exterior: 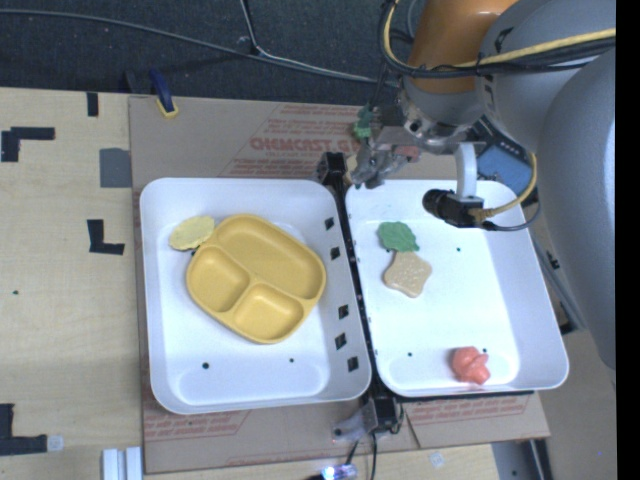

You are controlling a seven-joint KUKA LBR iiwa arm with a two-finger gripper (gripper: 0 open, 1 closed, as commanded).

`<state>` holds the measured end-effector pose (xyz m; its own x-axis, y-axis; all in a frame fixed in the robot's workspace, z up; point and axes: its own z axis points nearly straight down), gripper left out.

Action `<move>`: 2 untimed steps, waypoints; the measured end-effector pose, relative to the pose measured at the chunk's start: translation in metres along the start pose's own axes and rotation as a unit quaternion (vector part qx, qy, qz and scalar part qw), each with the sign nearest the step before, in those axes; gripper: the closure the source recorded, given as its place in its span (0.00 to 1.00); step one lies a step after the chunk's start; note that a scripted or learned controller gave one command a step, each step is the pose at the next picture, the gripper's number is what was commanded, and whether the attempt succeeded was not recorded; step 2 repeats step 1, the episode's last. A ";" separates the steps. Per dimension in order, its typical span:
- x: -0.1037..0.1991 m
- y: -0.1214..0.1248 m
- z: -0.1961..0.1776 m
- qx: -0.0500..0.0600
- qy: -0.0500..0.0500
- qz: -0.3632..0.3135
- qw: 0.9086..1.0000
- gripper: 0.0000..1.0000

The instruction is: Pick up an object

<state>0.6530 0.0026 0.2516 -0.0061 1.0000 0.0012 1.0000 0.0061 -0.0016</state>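
- Desk (pixel 60 298): you have a pale wood surface with black tape marks on it, and a cardboard sheet under both bins.
- Arm (pixel 560 88): you see the grey body coming in from the right of the view, with the orange band (pixel 455 18) high up and cables looped around it.
- Left bin (pixel 170 368): you will find this shallow white bin on the left half of the cardboard, touching its neighbour along a shared middle edge.
- Right bin (pixel 500 308): this shallow white bin sits beside the first one, under the arm.
- Yellow tray (pixel 255 278): you have a three-compartment plate lying flat in the left bin, near its middle, turned at a slant.
- End effector (pixel 372 163): you see it hanging over the top of the divide between the two bins, at the far corner of the right bin. You cannot tell from this view whether it is spread or pressed together, and nothing shows between its tips.
- Tan piece (pixel 408 275): a flat, star-like biscuit shape lies in the right bin, left of centre, well apart from the end effector.
- Green piece (pixel 397 235): a leaf-like shape lies just above the tan piece, touching or nearly touching it.
- Yellow disc (pixel 192 232): a small scalloped piece lies in the left bin against the tray's upper left rim.
- Red piece (pixel 470 364): a small lumpy object lies near the front edge of the right bin, apart from the others.
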 end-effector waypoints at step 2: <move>0.057 -0.013 0.019 0.001 0.000 0.000 1.000 1.00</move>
